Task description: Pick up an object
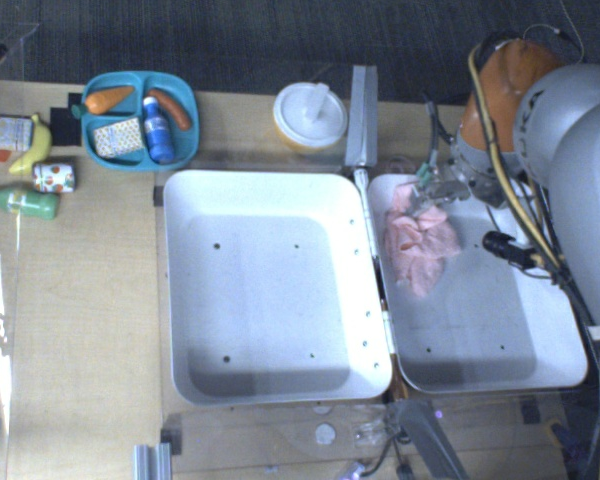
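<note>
A: What's the thing to pick?

B: A pink cloth (418, 245), crumpled, pale with soft folds. It lies in the right bin (500, 363), in that bin's upper left part, close to the wall next to the left bin (270, 368). Its top end rises into a narrow peak.

A: And the arm?

B: The arm (570, 148) comes in from the right, grey and bulky, with the orange band (505, 78) at the top of the view. Yellow and black cables run down along it. The wrist reaches left over the right bin's upper edge.

A: The gripper?

B: The gripper (432, 183) sits right at the cloth's top end, touching or just above the peak. The metal parts and the cloth blur together there.

A: Open or closed?

B: I can't tell. Nor can I tell whether any cloth is caught in it.

A: Anything else around?

B: A blue tray (185, 143) with toy food at the upper left of the bench, a banana (35, 148), a can (53, 177) and a green bottle (20, 202) beside it, and a white lidded cup (310, 115) above the left bin.
</note>
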You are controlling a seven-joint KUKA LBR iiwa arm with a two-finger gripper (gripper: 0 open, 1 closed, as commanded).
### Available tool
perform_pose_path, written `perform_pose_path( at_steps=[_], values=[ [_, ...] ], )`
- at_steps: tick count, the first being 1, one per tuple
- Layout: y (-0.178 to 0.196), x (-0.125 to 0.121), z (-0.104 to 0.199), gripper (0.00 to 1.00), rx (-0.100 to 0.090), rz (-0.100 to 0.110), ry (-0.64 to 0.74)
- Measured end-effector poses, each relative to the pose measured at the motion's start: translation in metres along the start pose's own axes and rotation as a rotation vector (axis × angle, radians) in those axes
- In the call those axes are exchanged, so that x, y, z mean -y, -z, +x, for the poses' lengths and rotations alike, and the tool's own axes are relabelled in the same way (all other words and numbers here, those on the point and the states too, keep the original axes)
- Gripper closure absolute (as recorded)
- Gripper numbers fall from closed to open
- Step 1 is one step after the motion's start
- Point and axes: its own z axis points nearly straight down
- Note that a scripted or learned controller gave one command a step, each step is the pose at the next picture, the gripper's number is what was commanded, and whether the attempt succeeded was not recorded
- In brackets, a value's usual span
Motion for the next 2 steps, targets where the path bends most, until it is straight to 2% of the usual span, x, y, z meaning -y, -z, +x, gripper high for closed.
perform_pose_path(
  at_steps=[1,2],
  values=[
    [0.08,-0.004,0.031,1.0,0.001,0.004,0.201],
    [0.115,-0.006,0.038,1.0,0.0,0.006,0.113]
  ],
)
